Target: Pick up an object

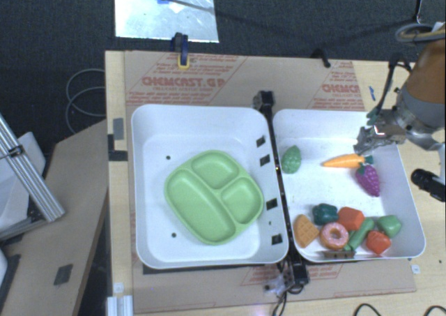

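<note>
The gripper (367, 141) hangs low over the right bin (313, 130), by the carrot's (343, 162) right end, so it can grab it. I cannot tell its state.

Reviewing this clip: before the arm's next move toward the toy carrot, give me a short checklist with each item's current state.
1. Pincer above right bin: ok.
2. Pincer near carrot: ok, close to its leafy end.
3. Carrot lying free, apart from green leafy toy: ok.
4. Purple grapes close under carrot end, may interfere: not ok.
5. Anything held: cannot tell.
6. Green divided plate in left bin, out of path: ok.
</note>
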